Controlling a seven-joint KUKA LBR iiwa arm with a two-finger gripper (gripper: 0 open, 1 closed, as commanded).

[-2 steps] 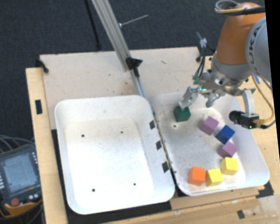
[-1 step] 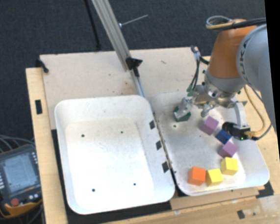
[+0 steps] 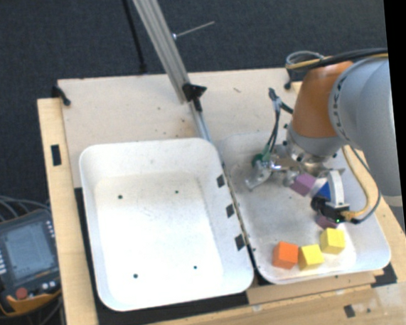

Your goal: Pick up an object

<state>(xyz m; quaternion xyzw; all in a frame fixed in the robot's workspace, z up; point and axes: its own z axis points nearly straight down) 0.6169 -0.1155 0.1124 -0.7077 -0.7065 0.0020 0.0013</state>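
the gripper (image 3: 298, 174) hangs low in the right bin (image 3: 266, 220) and i cannot tell its grip, a purple block (image 3: 303, 183) just beside it, a blue block (image 3: 322, 189) near, orange block (image 3: 285, 254) and two yellow blocks (image 3: 311, 255) (image 3: 333, 240) well below.

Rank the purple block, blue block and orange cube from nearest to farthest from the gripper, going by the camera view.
Measured from the gripper in the right bin:
1. Purple block, just below and right of it.
2. Blue block, further right, past the purple one.
3. Orange cube, down by the bin's near rim.
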